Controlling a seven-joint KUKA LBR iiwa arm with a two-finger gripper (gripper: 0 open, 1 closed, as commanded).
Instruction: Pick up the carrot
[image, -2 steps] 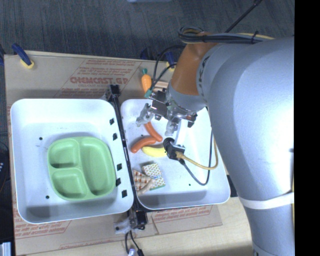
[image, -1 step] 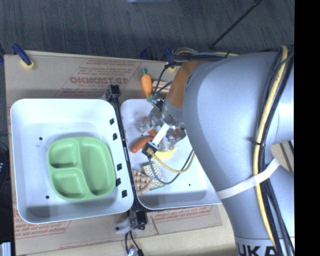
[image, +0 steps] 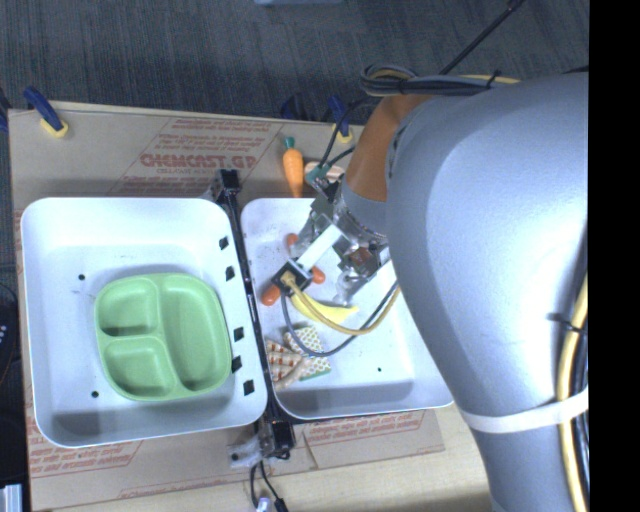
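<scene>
The carrot (image: 291, 172) is seen lying on the surface (image: 180, 150), just outside the right bin (image: 395, 385) at its far left corner. It is not yet lifted. The hand (image: 350, 262) is held low in that bin, near an orange piece (image: 270, 294). Whether it is clenched or released cannot be told. Reach, grasp and lift are judged left to do.

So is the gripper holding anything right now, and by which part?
Cannot tell: the gripper is over the right bin with its grasp hidden. The carrot lies outside that bin's far rim, clearly not held.
</scene>
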